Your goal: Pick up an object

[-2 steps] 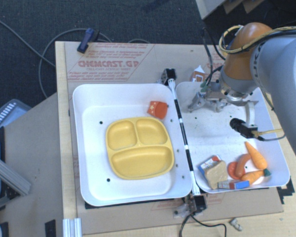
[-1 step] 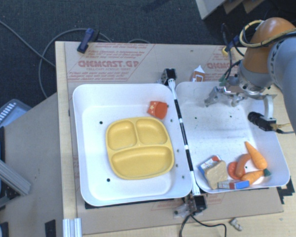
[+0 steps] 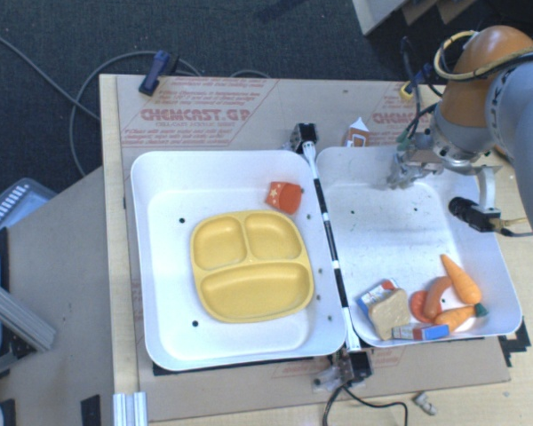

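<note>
Camera view, looking down at a slant on two white bins side by side on a brown board. Left bin: holds a yellow divided plate near the middle, three compartments, all bare. Just beyond the plate's far right corner, a small orange-red block, apart from the plate and close to the bin's right wall. Right bin: carries a cluster in its near right corner. Among the cluster, a carrot lying at a slant toward the right rim, a second carrot flatter beneath it, a red sausage-like piece curved between them, a tan slice of bread at the cluster's left, and a blue-and-white carton touching the bread's far side. Pieces touching or overlapping; exact stacking hard to tell. Gripper over the far right corner of the right bin, well apart from the cluster, nothing seen between the fingers. Cannot tell whether released or clenched. Grey arm with orange band reaching in from the right.
</note>
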You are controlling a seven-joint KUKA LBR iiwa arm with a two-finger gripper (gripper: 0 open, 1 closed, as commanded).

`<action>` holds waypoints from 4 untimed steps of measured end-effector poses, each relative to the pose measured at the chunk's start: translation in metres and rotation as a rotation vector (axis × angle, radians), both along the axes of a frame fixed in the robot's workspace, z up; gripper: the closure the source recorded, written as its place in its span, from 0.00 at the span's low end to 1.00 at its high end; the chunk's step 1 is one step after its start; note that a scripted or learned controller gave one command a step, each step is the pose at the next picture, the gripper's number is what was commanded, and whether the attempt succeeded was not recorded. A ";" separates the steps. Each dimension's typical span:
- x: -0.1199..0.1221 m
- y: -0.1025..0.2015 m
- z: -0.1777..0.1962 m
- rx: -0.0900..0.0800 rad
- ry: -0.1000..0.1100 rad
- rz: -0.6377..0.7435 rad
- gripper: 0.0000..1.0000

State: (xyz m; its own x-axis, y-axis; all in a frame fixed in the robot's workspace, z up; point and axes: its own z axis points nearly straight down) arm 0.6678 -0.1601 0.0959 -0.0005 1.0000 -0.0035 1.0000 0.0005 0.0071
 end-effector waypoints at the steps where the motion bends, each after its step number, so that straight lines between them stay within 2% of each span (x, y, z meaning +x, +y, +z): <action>1: 0.001 0.000 0.011 -0.002 -0.004 0.000 1.00; 3: 0.002 0.000 0.031 -0.005 -0.011 0.001 1.00; 4: -0.052 0.073 0.090 0.005 0.007 0.002 1.00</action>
State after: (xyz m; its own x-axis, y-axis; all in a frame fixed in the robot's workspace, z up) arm 0.6158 -0.0869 0.1857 -0.0020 1.0000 0.0018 1.0000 0.0020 0.0004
